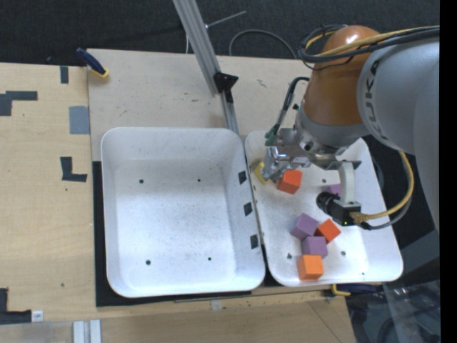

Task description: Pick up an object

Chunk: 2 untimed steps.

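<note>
The gripper (280, 164) is low over the right bin (378, 259), at its upper left part, close to the wall which this bin shares with the left bin (175, 213). Its metal fingers are partly covered by the wrist, so I cannot tell if the jaws are open or closed. An orange-red block (289, 181) lies directly under the gripper and touches it or almost touches it, but the view does not show the block between the fingers. A small yellow piece (258, 174) is just beside the gripper, toward the left bin's wall.

Below the gripper, in the lower middle of the right bin, 4 blocks make a small cluster: a purple block (305, 226), a second orange-red block (328, 229) just beside it, another purple block (315, 246) under them, and an orange block (310, 266) nearest to the bin's lower wall. A black cylindrical part (330, 204) of the arm, with a cable, is between the gripper and this cluster.

The arm (400, 84) with its orange band comes over the right bin's upper right part. The left bin sits just beside the right bin, their walls touching.
</note>
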### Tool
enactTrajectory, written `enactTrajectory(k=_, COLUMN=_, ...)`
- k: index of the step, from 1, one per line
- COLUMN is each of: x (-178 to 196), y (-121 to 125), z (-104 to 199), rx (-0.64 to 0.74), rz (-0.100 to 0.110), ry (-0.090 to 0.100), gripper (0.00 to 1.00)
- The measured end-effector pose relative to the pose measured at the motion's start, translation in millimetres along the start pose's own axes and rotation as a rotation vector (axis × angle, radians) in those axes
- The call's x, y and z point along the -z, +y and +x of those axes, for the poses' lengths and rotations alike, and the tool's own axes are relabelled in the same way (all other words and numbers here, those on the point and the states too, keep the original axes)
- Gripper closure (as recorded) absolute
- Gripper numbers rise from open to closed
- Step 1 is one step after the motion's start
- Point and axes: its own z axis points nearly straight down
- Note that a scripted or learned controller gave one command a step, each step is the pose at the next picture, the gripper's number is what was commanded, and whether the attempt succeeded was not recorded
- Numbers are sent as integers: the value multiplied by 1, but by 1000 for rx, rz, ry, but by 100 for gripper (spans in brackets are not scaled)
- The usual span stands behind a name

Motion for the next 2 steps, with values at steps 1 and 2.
enactTrajectory(k=1, x=-10, y=-10, z=46, rx=1, rz=0, ry=0, gripper=100)
enactTrajectory(k=2, x=-20, y=-30, z=91, rx=1, rz=1, ry=0, gripper=100)
